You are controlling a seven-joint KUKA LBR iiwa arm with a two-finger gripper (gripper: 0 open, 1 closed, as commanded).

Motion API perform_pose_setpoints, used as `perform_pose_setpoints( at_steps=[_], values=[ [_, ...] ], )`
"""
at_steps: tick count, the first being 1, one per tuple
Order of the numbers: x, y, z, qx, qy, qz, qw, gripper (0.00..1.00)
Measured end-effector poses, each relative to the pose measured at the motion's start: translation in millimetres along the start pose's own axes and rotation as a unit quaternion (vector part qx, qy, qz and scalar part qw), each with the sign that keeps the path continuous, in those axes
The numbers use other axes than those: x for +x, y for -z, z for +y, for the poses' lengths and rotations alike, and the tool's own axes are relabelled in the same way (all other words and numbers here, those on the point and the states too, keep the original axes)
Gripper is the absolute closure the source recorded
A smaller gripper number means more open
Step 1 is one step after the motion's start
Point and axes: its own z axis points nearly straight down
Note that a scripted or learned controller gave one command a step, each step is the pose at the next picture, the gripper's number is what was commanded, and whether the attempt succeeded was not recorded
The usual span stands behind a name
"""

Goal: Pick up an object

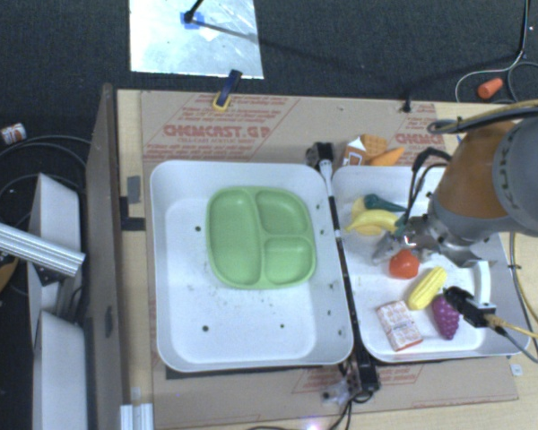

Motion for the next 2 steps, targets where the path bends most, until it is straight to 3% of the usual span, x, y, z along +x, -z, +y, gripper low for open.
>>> perform_pose_setpoints(
  at_steps=[1, 2],
  values=[
    [0.1, 11.6, 2.9, -0.003, 0.001, 0.000, 1.0000, 1.00],
    [110.4, 107.3, 54.5, -0.009, 0.008, 0.002, 0.9999, 1.00]
  ],
)
